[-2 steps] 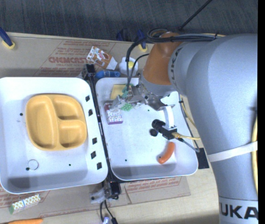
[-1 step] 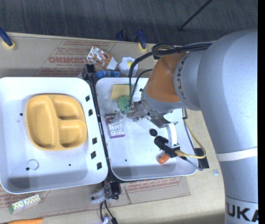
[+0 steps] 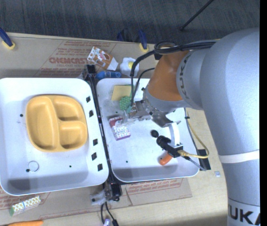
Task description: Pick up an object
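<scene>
In the left bin [image 3: 2,126] lies a yellow tray [image 3: 56,122], well apart from the arm. In the right bin [image 3: 138,173], at about nine o'clock from its middle, a small packet [image 3: 119,128] lies flat, with a green piece [image 3: 124,102] and a yellow sponge [image 3: 120,92] toward eleven o'clock. The gripper [image 3: 132,113] hangs just beside the packet, probably the thing to pick (whether the jaws are open or closed I cannot tell). The packet is flat, so it could slide away, or the green piece could get caught too. An orange piece [image 3: 165,159] lies at five o'clock, near the wall, harder to reach.
</scene>
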`<state>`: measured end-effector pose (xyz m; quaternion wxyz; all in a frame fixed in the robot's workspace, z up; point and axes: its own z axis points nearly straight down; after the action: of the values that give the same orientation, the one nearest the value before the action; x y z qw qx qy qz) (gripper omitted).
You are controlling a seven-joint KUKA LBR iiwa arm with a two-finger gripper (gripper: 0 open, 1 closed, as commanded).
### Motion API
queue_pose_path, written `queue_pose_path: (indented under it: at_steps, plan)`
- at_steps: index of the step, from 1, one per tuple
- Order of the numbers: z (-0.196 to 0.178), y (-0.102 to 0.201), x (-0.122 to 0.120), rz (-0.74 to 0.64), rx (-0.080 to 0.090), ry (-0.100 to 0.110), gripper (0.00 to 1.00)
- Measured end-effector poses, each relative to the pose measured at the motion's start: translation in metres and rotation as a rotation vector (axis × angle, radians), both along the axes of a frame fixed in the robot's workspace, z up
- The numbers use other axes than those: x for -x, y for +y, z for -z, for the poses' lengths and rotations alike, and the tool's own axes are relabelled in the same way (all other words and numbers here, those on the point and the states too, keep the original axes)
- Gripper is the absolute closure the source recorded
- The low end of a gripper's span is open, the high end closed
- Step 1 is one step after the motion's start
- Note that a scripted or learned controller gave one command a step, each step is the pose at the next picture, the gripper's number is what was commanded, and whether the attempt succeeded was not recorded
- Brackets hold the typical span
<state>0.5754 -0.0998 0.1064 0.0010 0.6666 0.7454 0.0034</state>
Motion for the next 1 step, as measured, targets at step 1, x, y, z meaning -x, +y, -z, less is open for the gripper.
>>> queue_pose_path:
  at_steps: [1]
  plan:
    - [0.0001, 0.0001, 0.0, 0.0, 0.0, 0.0, 0.0]
